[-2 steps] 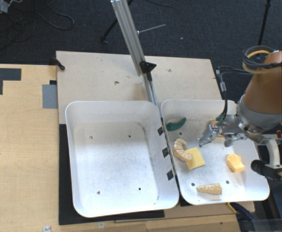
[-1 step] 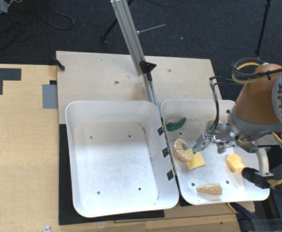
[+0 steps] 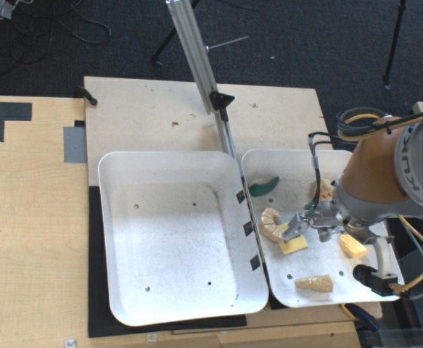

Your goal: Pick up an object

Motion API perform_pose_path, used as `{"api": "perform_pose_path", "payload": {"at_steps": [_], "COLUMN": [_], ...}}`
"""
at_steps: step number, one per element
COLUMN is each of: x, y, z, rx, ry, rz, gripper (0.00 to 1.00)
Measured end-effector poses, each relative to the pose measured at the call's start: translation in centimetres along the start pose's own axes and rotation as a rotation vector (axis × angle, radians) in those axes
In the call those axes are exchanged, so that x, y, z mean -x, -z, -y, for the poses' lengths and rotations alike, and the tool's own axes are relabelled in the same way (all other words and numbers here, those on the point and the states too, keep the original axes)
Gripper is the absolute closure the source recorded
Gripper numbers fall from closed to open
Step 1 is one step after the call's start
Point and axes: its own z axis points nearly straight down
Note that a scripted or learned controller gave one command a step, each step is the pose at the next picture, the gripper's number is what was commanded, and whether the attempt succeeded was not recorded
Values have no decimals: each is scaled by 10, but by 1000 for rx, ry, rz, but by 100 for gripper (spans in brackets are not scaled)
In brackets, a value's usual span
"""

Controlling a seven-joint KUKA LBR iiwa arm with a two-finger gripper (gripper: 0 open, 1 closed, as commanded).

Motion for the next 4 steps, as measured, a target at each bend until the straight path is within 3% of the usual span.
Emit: {"api": "perform_pose_path", "payload": {"at_steps": [1,2,3,4], "x": [2,-4,-3,-52], "y": [13,57,66,81], "z": [-1,-3,-3,-23], "rx": [4,11,8,8], "ry": [-6,3,2,6], "rz": [1,2,1,0], "gripper": [100,100,100,100]}}
